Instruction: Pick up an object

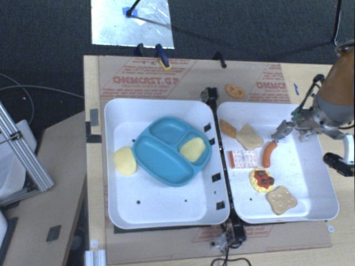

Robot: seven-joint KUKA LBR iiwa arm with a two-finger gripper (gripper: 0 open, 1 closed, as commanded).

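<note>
My gripper (281,132) hangs over the right bin (316,170), near its upper middle, just above and to the right of a red sausage (268,153). Nothing shows held in it. Left of the sausage lie a tan bread slice (249,137), a brown roll (227,128) and a red-and-white packet (243,159). Lower in the bin are a small pizza piece (262,179) and a piece of toast (281,199).
The left bin (119,204) holds a blue divided plate (166,159) with a yellow piece (192,148) in one compartment, and another yellow piece (125,161) beside the plate. An orange pretzel (235,91) lies on the cardboard behind the bins.
</note>
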